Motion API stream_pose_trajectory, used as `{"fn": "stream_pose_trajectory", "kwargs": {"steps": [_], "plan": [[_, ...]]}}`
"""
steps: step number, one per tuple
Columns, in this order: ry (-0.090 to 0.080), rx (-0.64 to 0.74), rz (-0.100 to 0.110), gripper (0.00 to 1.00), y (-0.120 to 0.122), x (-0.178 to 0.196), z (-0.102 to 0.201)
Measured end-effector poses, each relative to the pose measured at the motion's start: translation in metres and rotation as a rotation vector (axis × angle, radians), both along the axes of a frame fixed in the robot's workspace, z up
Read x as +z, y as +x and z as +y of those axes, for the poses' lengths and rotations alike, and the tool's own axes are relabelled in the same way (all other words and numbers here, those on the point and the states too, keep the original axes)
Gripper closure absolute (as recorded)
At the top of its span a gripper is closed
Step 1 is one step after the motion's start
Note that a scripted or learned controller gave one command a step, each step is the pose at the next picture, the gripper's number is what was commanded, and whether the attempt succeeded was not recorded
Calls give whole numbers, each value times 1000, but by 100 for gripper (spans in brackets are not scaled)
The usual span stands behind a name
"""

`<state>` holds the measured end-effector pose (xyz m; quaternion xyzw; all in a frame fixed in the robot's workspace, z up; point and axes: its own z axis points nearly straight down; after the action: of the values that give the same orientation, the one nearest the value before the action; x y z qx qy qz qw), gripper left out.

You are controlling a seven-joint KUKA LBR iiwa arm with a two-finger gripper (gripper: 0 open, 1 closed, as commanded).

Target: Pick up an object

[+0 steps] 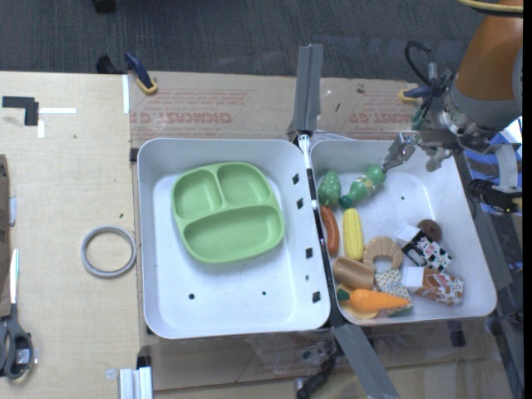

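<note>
Above the right bin (465, 223) of glossy plastic toy food, the metal gripper (397, 155) pinches a knobbly green toy vegetable (366, 184).

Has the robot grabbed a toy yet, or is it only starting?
Only starting. Nothing looks picked up: the corn, carrot and other toys lie in the right bin. The gripper sits beside the green toy. Grabbing and lifting remain.

Toy foods (378, 260) heaped, right bin's (453, 214) near-left side.
</note>
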<state>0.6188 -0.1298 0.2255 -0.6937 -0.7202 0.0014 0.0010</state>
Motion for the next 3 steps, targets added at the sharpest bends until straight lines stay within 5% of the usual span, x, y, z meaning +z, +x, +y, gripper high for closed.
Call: {"fn": "stream_pose_trajectory", "kwargs": {"steps": [1,2,3], "plan": [[-1,80,-3,0,26,19,30],[0,197,-4,0,40,-131,18],[0,579,-5,0,41,-33,46]]}}
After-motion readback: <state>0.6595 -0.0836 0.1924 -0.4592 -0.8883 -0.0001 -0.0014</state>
